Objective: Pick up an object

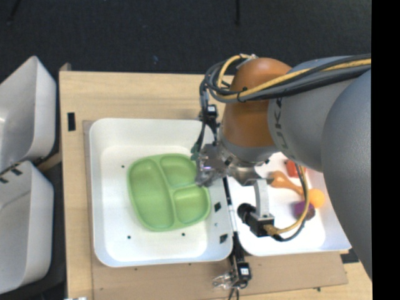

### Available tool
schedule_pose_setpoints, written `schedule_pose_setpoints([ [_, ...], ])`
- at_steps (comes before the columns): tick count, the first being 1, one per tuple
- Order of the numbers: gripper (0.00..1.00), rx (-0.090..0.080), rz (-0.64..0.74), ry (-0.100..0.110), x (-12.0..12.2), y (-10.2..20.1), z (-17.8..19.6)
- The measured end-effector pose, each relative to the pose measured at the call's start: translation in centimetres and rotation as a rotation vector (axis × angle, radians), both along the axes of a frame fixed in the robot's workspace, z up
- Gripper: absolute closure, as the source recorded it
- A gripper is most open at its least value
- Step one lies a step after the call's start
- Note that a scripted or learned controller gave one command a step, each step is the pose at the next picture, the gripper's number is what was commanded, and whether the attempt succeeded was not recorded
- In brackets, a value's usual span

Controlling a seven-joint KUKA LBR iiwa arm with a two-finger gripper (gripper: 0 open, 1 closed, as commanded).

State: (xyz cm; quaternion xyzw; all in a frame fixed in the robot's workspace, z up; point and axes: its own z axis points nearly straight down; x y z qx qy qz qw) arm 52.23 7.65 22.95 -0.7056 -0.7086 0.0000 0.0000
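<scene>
A: The end effector (205, 170) sits low over the right rim of the green plastic divided plate (167, 192) in the left white bin (106, 236); its opening I cannot tell.

B: Grip the thin rim squarely. The plate lies flat, long axis running far-left to near-right.

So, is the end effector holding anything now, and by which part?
It cannot be told: the end effector sits at the green sectioned plastic plate's right rim.
</scene>
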Motion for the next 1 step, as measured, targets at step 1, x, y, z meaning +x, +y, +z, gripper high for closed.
schedule_pose_setpoints([
  [1, 0.0, 0.0, -0.002, 0.0, 0.02, -0.12, 0.0],
])
